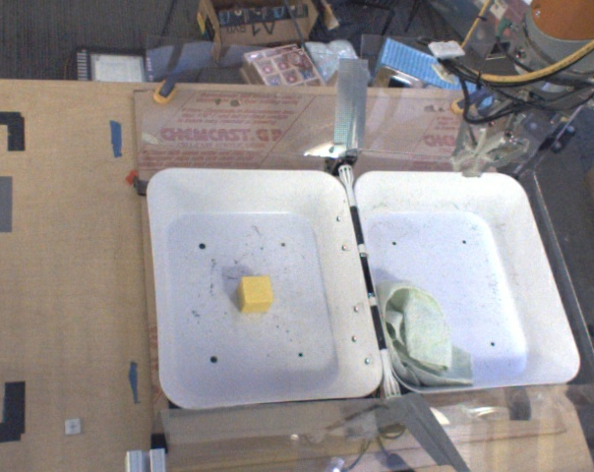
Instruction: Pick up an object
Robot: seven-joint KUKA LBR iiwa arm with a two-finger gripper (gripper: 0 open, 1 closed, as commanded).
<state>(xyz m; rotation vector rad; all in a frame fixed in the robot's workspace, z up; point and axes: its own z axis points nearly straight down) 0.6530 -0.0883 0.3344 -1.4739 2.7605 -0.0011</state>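
A small yellow block (257,294) lies near the middle of the left bin (179,214). A crumpled pale green cloth (422,334) sits in the near left corner of the right bin (513,264), against the divider. My gripper (486,151) hangs at the far edge of the right bin, at its back right, well away from both objects. The arm's orange band (570,3) shows at the top right. Nothing is seen in the gripper.
A cardboard panel (238,131) and a metal bracket (351,106) stand behind the bins. Cables and boxes clutter the floor beyond. A brown board (61,264) lies left of the bins, and a clear sheet (474,431) runs along the front.
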